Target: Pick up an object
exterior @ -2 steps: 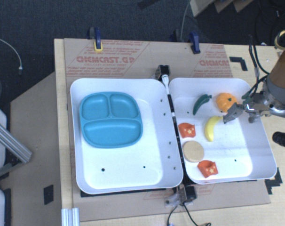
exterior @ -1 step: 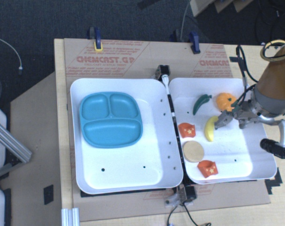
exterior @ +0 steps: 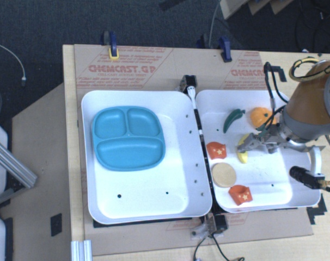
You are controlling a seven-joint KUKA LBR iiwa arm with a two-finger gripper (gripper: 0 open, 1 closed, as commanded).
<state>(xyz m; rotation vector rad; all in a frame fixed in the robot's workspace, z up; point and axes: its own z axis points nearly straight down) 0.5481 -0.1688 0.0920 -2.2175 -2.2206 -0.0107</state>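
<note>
**Gripper low over the yellow piece**

At centre right of the frame, the gripper (exterior: 246, 144) hangs in the right bin (exterior: 279, 197) above a yellow piece (exterior: 242, 156). Whether it is parted or gripping anything I cannot tell. Best to centre on that piece, clear of the red block (exterior: 216, 150) to its left, before closing.

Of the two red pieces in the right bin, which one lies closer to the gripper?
The upper red piece, left of the gripper; the other red piece sits lower, near the bin's front edge.
</note>
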